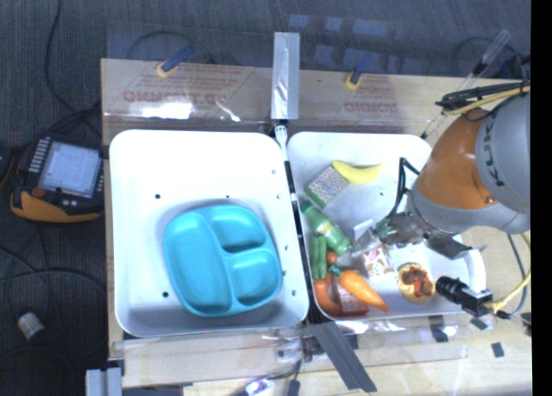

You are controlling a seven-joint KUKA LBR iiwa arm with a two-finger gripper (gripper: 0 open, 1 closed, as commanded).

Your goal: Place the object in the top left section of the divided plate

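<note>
Plate: blue divided plate (222,256) sits in left bin (138,170).
Gripper: gripper (378,239) low over right bin's (414,148) clutter; grip state can't tell.
Carrot: carrot (362,290) lower centre-right.

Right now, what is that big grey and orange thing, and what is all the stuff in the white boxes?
That grey and orange thing is a robot arm. A computer program moves it. At its tip is a gripper, a hand with two fingers. The picture comes from a camera above the bench, looking down at a slant.

There are two white bins. The left bin holds a blue divided plate with nothing in it. The right bin holds toy food: a banana, a carrot and other small toys. The gripper is low over that pile. I can't tell from here if it has grabbed anything.
</note>
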